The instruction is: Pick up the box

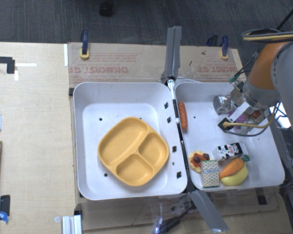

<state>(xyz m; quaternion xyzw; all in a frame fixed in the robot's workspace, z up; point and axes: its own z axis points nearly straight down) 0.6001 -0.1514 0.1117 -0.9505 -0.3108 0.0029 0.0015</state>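
Observation:
The box (210, 173) is small, tan and green, and lies flat near the front edge of the right bin (205, 99). It sits between a toy pizza slice (198, 159) and a banana (236, 178). My gripper (223, 114) hangs over the back right part of the same bin, well behind the box and apart from it. Its two fingers stand apart, open, with nothing between them. The grey arm with its orange band (263, 65) comes in from the right.
A black-and-white carton (228, 151) and a carrot (233, 167) crowd the box's right side. A sausage (183, 116) lies by the divider. A purple-and-white item (246, 115) shows partly under the wrist. The left bin (88, 130) holds a yellow divided plate (133, 151).

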